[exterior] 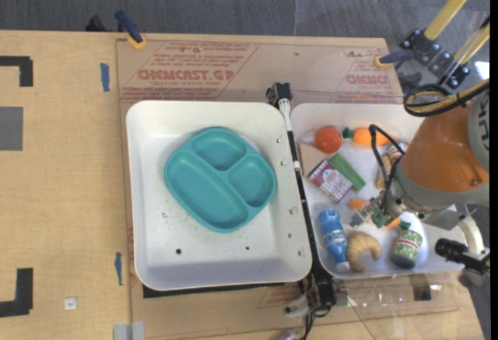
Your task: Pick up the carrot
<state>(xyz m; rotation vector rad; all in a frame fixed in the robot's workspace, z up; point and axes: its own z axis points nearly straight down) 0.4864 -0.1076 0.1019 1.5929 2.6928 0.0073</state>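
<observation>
The carrot (356, 204) lies in the middle of the right bin (307, 124). Only its orange end sticks out to the left of the gripper, and another orange bit shows on the gripper's right side. My gripper (380, 212) is low in the bin, right over the carrot and covering most of it. The arm's orange band (445, 153) rises above it at the right.
Around the gripper in the right bin lie a red tomato (327, 138), an orange fruit (362, 136), a red-and-white packet (331, 180), a blue bottle (333, 237), a croissant (363, 247) and a green bottle (406, 246). The left bin (148, 253) holds a teal divided plate (220, 178).
</observation>
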